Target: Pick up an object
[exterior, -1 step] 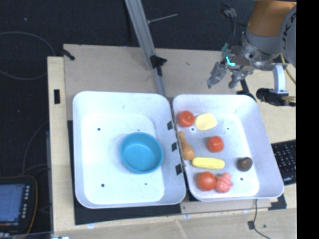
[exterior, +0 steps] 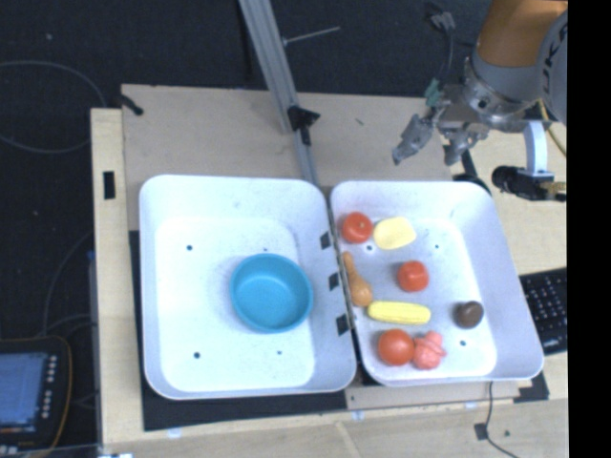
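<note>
Presently: jaws point(exterior: 431, 142) parted and holding nothing, hovering over the table point(exterior: 210, 132) beyond the right bin's point(exterior: 506, 256) far rim; nearest candidates, the yellow lump point(exterior: 394, 233) and red ball point(exterior: 356, 226), lie just inside, toward the viewer.

Your right white bin point(exterior: 496, 227) is crowded: small red, yellow, orange, pink and brown toy foods sit close together, leaving narrow gaps. Your left white bin point(exterior: 172, 208) offers open floor around its round blue bowl point(exterior: 272, 292).
</note>
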Robot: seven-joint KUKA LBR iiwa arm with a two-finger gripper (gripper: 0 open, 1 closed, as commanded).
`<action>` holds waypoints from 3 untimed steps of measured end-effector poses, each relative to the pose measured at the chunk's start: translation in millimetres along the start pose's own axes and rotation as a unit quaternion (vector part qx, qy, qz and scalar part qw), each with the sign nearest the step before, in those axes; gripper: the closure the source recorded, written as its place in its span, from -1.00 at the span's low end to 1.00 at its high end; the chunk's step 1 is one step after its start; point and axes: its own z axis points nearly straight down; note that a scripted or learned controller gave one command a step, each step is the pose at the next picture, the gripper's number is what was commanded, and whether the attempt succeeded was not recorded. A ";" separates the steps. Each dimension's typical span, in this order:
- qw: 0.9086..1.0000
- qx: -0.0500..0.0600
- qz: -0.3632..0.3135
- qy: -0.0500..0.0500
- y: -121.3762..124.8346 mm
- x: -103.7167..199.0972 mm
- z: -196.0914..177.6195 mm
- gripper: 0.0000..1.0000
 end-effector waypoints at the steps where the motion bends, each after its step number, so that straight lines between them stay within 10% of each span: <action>1: 1.000 0.003 0.003 -0.002 -8.5 -1.7 60.0 -1.00; 3: 1.000 0.003 0.009 -0.002 -14.3 -3.4 147.3 -1.00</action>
